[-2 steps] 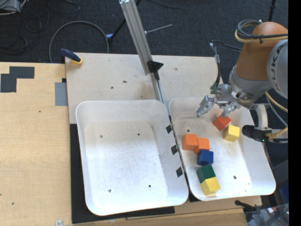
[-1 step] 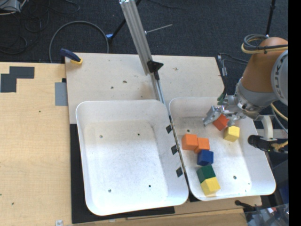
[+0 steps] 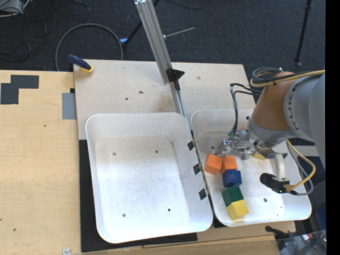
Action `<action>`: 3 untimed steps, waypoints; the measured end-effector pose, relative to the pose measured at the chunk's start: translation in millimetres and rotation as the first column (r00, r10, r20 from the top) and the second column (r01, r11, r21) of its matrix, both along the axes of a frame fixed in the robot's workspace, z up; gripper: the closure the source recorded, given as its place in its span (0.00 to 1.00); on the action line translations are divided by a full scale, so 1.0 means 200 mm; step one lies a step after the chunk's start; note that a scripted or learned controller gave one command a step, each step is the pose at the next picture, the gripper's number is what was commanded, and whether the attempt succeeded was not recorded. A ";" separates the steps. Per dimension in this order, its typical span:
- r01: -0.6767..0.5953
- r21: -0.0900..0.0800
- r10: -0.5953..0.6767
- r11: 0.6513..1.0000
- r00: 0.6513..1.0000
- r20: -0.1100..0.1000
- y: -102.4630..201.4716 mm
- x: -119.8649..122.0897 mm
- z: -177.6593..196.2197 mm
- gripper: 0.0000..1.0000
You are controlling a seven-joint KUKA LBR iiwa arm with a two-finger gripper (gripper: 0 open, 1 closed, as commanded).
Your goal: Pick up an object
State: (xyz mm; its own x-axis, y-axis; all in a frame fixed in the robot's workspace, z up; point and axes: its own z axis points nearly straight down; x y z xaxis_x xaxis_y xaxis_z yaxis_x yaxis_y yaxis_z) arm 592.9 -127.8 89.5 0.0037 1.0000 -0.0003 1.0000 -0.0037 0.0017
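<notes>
My gripper (image 3: 232, 144) hangs low in the right bin (image 3: 297, 209), just above the orange block (image 3: 213, 163). Can't tell its state from here, and I see nothing held. Blocks look like small rigid cubes, prob. light, flat-faced, not fragile; I'd take one across two opposite faces. They sit tight in a row: two orange, blue block (image 3: 232, 178), green block (image 3: 232, 195), yellow block (image 3: 237, 210), so little side room. Left bin (image 3: 101, 142) has no blocks.
</notes>
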 end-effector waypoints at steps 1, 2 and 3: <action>-0.003 -0.002 0.003 1.000 1.000 0.004 0.09 -0.39 0.02 0.00; 0.002 0.001 -0.002 1.000 1.000 0.004 0.08 -0.39 0.07 1.00; -0.003 0.002 0.003 1.000 1.000 0.001 -0.17 -0.36 0.02 1.00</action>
